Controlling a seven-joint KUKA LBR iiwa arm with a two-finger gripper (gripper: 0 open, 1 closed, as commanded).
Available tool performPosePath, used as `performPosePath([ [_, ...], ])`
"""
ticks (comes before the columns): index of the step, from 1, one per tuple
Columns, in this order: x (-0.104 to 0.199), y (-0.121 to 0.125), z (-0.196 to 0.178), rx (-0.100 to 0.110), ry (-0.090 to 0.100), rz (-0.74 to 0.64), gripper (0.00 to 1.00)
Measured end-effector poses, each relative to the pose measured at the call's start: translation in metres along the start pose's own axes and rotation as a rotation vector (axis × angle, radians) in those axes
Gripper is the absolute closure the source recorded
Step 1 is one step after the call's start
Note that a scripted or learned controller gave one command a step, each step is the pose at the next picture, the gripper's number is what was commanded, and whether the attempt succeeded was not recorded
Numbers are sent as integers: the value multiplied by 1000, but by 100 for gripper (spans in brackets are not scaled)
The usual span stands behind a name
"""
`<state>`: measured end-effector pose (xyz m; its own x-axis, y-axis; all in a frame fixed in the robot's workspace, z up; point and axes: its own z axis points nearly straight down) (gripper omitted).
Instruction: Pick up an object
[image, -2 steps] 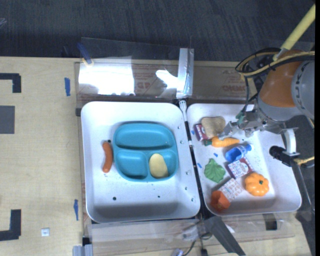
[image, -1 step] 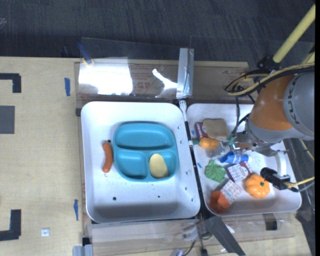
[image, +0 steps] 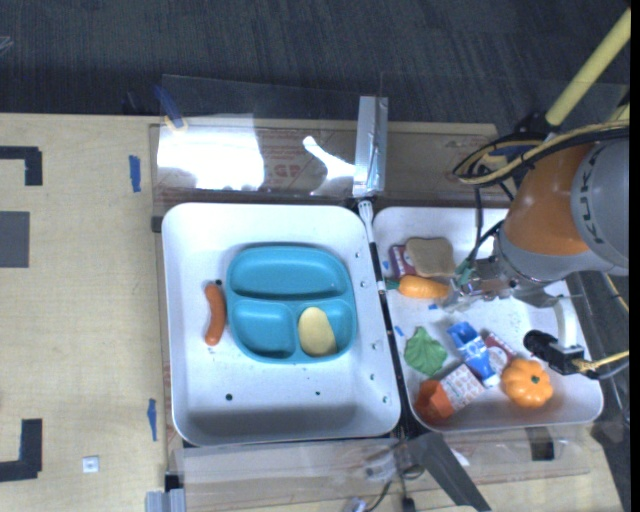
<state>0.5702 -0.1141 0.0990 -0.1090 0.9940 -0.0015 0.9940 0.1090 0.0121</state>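
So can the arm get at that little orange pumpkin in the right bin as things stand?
Probably yes. The pumpkin sits near the front right of the right bin with nothing lying on top of it. The blue carton lies just to its left, apart from it, and the arm is already over that bin.

Left bin (image: 190, 380) holds a blue tray (image: 290, 272) (yellow potato (image: 317, 331) inside) — sausage (image: 214, 313) beside.
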Motion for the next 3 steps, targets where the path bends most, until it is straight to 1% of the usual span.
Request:
performPosePath([
  [1, 0, 0, 1, 2, 0, 0, 0],
  [2, 3, 45, 13, 9, 0, 38, 0],
  [3, 6, 92, 15, 41, 0, 148, 0],
])
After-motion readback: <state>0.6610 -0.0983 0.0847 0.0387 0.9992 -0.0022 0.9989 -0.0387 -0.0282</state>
